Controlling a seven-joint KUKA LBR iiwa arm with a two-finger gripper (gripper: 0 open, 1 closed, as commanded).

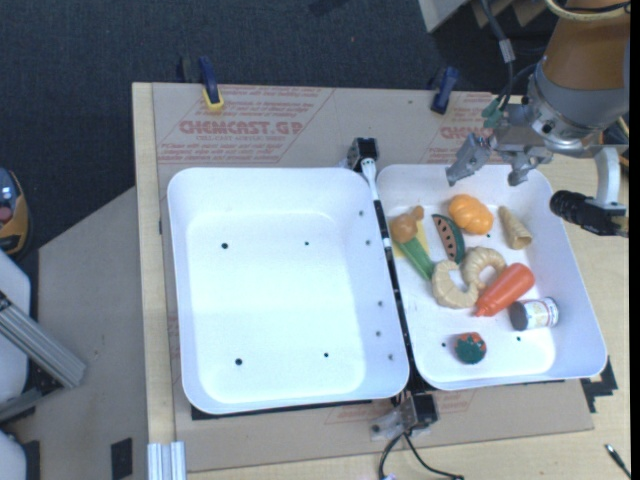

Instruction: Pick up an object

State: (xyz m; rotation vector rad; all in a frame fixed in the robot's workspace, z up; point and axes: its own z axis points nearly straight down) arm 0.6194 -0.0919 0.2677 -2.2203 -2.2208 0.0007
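My gripper [492, 169] hangs open over the far edge of the right bin [575, 353], its two grey fingers spread with nothing between them. Just below it lies an orange round fruit [469, 213]. Around that sit a dark green pod [448, 237], a beige cone [515, 228], a tan piece with a green stalk [410, 240], a cream ring-shaped pastry [465, 274], an orange carrot [505, 287], a small white jar [534, 314] and a small red-and-green ball [470, 347].
The left bin [270, 283] lies beside the right one, their rims meeting along a black clip strip [385, 258]. Both rest on a brown board held by blue clamps [210, 81]. A black fixture [585, 211] sticks in at the right.
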